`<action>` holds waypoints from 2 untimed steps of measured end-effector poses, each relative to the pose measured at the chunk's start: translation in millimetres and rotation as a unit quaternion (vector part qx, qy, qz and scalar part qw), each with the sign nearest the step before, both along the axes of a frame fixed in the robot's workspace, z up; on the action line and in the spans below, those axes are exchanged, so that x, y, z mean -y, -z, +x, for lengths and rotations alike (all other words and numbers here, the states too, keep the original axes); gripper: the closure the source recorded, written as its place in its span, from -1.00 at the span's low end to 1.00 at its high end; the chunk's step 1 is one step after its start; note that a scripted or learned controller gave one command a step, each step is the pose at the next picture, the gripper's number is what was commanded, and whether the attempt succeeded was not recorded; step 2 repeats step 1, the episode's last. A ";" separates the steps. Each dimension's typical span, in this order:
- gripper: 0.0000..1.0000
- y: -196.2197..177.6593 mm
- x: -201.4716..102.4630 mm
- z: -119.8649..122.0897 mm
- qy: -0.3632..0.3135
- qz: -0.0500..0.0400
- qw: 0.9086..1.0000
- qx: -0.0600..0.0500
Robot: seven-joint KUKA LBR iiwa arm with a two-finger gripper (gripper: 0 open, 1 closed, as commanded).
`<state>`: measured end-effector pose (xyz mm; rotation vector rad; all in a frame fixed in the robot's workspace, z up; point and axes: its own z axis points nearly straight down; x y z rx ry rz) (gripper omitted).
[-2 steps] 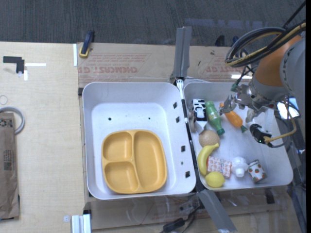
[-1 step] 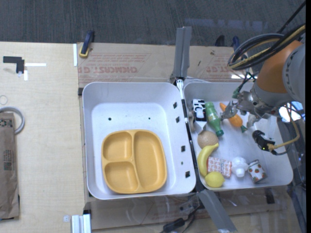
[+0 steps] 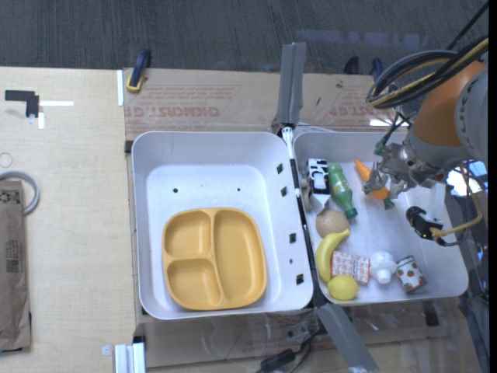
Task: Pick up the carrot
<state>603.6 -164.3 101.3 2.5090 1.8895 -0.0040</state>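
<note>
Desk (image 3: 70, 208), pale wood, far left: brown paper bag (image 3: 14, 263) lying flat at the left edge; small black bracket (image 3: 23, 99) near the back.

Left bin (image 3: 155, 154), white, shallow: holds one yellow divided plate (image 3: 213, 256) with three compartments, set toward the front.

Right bin (image 3: 446, 266), white, shallow, just beside the left bin. Contents, left to right:
- black-and-white printed item (image 3: 317, 174) near the back left corner;
- green bottle (image 3: 341, 190) lying on its side, just right of the printed item;
- brownish round fruit (image 3: 331, 222) below the bottle;
- banana (image 3: 329, 251), curved, touching the round fruit's lower side;
- lemon (image 3: 342, 287) at the front wall, by the banana's lower end;
- red-and-white patterned packet (image 3: 351, 266) just right of the banana;
- white rounded object (image 3: 383, 265) beside the packet;
- small patterned cup (image 3: 409, 274) toward the front right;
- carrot (image 3: 365, 172), orange, near the back of the bin, right of the green bottle, its lower end reaching under the gripper.

Gripper (image 3: 382, 185): down over the carrot's right end, at the end of the grey arm (image 3: 443, 123) with the orange band. Whether its jaws are apart or together cannot be told from here.
</note>
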 end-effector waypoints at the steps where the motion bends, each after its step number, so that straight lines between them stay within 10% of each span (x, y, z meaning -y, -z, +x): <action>1: 1.00 -120.5 48.6 -15.6 -0.050 0.000 0.999 0.000; 2: 1.00 -120.5 48.6 -15.6 -0.050 0.000 0.999 0.000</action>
